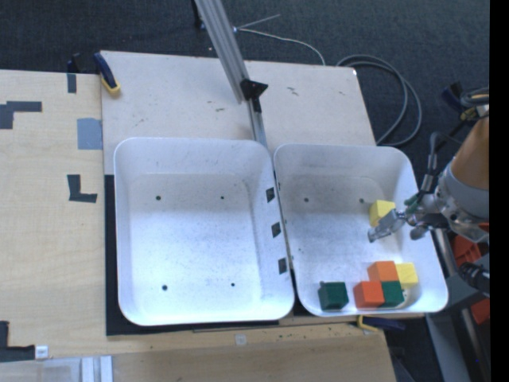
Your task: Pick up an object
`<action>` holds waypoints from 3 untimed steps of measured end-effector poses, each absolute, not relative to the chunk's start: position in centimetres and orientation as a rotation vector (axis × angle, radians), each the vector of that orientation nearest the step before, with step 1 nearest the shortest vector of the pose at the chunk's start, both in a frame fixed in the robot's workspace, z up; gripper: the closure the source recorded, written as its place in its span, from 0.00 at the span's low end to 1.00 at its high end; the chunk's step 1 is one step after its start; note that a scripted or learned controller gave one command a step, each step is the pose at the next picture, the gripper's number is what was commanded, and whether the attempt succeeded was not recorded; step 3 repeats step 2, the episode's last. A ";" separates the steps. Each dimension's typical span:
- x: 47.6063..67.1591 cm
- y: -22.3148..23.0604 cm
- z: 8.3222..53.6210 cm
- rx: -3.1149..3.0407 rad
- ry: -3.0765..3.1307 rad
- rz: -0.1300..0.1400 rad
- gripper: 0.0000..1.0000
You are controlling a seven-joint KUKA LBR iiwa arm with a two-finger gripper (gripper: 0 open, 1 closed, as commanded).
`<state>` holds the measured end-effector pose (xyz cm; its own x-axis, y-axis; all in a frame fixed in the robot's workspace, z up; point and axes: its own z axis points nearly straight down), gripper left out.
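In the right bin (334,173) a yellow block (381,209) lies near the right wall. My gripper (395,224) reaches in over that wall and sits just below and to the right of the yellow block, close to it or touching it. A cluster of blocks fills the bin's front right corner: an orange one (384,270), a yellow one (407,274), a red-orange one (368,294) and a green one (392,293). A dark green block (333,295) stands alone a little to the left of them.
The left bin (195,229) stands beside the right one, with a shared raised rim between them. A metal rail (227,42) slants across the bench behind the bins. Cables lie on the floor at the back right.
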<state>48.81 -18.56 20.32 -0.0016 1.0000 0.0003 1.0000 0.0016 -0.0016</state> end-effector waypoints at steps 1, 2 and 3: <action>61.4 -20.8 12.8 -2.216 -2.226 0.002 0.00; 65.0 -19.9 10.8 -2.217 -2.226 0.001 0.00; 65.0 -19.9 10.8 -2.217 -2.226 0.001 0.00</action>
